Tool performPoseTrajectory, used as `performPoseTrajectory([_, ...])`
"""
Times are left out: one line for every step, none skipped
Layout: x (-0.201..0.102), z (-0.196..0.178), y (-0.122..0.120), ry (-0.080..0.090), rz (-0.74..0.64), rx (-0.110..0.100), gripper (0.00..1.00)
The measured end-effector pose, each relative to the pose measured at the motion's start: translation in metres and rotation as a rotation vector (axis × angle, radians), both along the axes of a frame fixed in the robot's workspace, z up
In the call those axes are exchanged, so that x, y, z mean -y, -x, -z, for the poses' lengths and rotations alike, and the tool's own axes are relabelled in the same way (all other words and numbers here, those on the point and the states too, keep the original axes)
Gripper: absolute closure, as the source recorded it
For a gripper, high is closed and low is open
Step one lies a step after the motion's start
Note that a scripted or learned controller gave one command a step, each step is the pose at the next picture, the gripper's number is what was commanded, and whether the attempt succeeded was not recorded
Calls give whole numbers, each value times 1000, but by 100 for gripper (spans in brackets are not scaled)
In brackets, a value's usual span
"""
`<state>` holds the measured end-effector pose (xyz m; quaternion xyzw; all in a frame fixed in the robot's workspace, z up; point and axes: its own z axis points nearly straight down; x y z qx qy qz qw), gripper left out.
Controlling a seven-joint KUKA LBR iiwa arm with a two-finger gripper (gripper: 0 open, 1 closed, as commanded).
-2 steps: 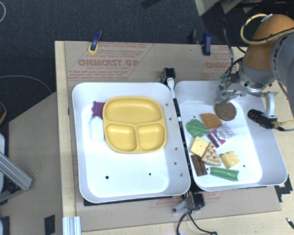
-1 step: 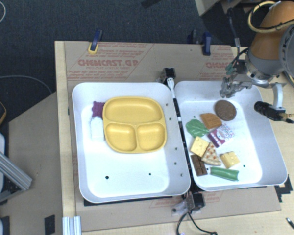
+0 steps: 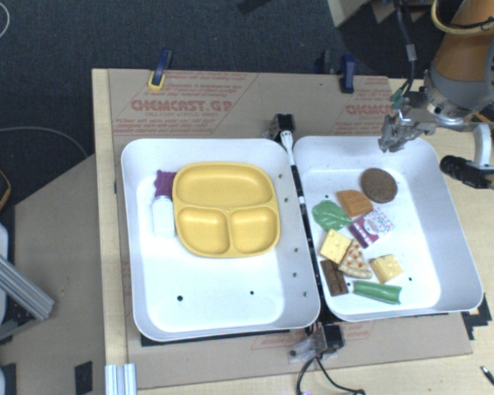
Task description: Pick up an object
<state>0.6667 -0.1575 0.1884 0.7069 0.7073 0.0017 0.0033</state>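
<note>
Though raised, gripper (image 3: 393, 142) (above right bin (image 3: 453, 220))

Even overhead light is brightening both white bins (image 3: 140, 245); shadows are staying faint, detail slightly soft.

A robotics lab bench: a brown board (image 3: 255, 97) printed with a maker's name is clamped (image 3: 158, 71) at 11 o'clock over dark carpet (image 3: 58, 48), bearing two white bins (image 3: 140, 245). Loose cables (image 3: 329, 377) trail at 6 o'clock, and an aluminium frame rail (image 3: 16, 282) crosses at 8 o'clock.
</note>
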Motion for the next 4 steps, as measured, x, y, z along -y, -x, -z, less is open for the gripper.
performPoseTrajectory([0,-39,-1,0,0,-1,100])
performPoseTrajectory([-43,-36,5,-4,-4,-9,100])
performPoseTrajectory([-106,-41,19,-5,-6,-9,100])
performPoseTrajectory([-169,-42,30,-4,-5,-10,100])
